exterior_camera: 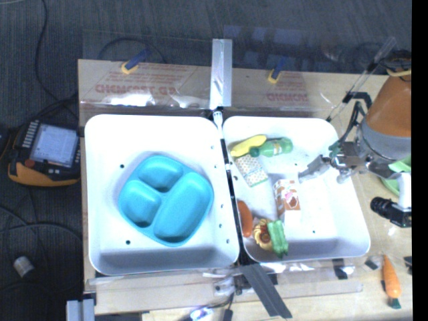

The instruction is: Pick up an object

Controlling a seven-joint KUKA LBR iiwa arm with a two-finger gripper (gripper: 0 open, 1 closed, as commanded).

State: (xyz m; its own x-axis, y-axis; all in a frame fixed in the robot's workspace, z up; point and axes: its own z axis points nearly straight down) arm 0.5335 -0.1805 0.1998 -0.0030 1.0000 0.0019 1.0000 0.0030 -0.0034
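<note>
- Grey arm with orange band at right edge, two-finger gripper over right white bin's right side; whether open or closed cannot be told
- In that bin: yellow banana and green bottle far left, checkered packet, small patterned carton centre, green vegetable near
- Left white bin holding blue three-compartment plastic tray

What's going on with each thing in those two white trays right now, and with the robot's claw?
Blue divided plate: flat in left bin.
Banana: lying, right bin, touching green bottle.
Green bottle: on its side.
Small carton: lying flat, mid-bin.
Claw: over right bin, holding nothing visible.
</note>
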